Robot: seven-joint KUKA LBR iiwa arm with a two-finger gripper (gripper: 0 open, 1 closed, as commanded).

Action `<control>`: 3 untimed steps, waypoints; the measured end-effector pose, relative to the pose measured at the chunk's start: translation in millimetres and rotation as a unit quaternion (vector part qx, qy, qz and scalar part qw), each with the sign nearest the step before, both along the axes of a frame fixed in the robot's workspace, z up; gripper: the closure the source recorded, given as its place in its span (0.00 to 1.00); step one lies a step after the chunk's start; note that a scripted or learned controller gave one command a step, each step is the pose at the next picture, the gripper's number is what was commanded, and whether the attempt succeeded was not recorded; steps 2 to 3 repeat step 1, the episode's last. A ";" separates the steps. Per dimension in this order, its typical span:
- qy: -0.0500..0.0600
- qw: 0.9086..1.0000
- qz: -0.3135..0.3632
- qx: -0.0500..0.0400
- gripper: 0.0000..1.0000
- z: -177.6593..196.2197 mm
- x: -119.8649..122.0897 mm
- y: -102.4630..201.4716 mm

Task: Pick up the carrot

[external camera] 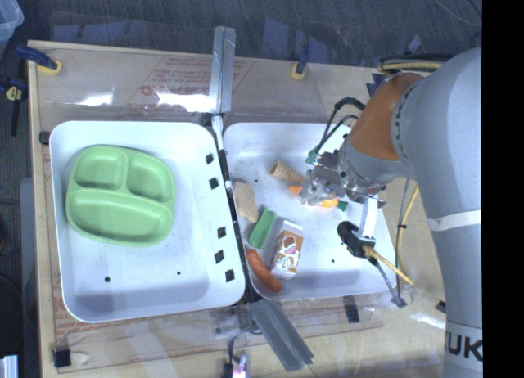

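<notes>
Tool down in the right bin, over the carrot.

I see the arm (442,147) reaching in from the right, with the tool (321,190) low over the right bin (246,141). The carrot (327,202) shows as orange bits right at the tool's tip, touching or just under it; I cannot tell whether the tool is released or clenched. Near it to the left lies a tan cone (286,173). Further left and nearer the front sit a green block (263,227), a small carton (286,254) and an orange-red piece (264,271). The left bin (61,143) holds a green tray (120,195).
</notes>
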State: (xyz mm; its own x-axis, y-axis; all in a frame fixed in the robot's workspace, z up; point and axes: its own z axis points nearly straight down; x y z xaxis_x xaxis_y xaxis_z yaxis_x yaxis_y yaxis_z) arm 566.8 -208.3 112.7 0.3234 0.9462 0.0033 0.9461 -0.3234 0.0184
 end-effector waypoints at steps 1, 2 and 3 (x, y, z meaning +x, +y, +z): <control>0.012 0.990 -0.142 0.003 1.00 75.9 -61.4 36.8; 0.012 0.990 -0.142 0.003 1.00 75.9 -61.4 36.8; 0.012 0.990 -0.142 0.003 1.00 75.9 -61.4 36.8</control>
